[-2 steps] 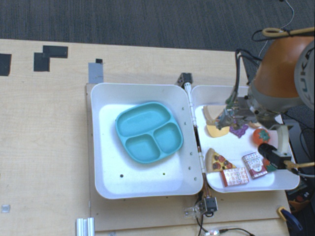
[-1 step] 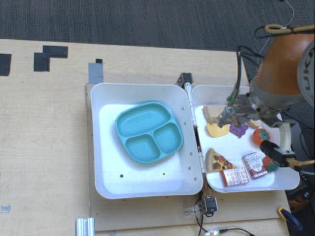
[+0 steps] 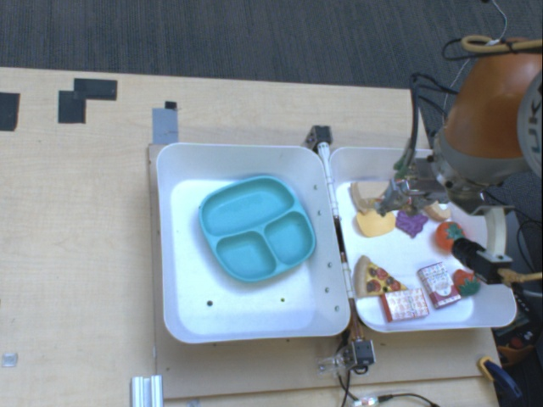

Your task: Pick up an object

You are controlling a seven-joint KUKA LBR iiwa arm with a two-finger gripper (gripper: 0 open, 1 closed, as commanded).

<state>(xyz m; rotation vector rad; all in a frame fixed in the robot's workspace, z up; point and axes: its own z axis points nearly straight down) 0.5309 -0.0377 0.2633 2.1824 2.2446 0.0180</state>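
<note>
We see a blue divided plate (image 3: 257, 238) in the left bin (image 3: 182, 312). The right bin (image 3: 496, 316) holds a pizza slice (image 3: 375, 277), purple toy (image 3: 412, 223) and yellow piece (image 3: 374, 224). The end effector (image 3: 400, 195) hangs over them; we cannot tell its grip.

Overhead view: arm over right bin, divided plate in left bin.

Left bin (image 3: 174, 253) holds a blue three-compartment plate (image 3: 257, 227), tilted in plane. Right bin (image 3: 501, 312) holds a yellow piece (image 3: 374, 223), purple toy (image 3: 412, 223), pizza slice (image 3: 376, 278), two small red-and-white cartons (image 3: 405, 304) (image 3: 439, 283), and a red-orange toy (image 3: 449, 236). Claw (image 3: 399, 195) sits low at the bin's far end, just above the yellow and purple items; finger state unreadable. Both bins rest on the tabletop (image 3: 76, 253).
</note>
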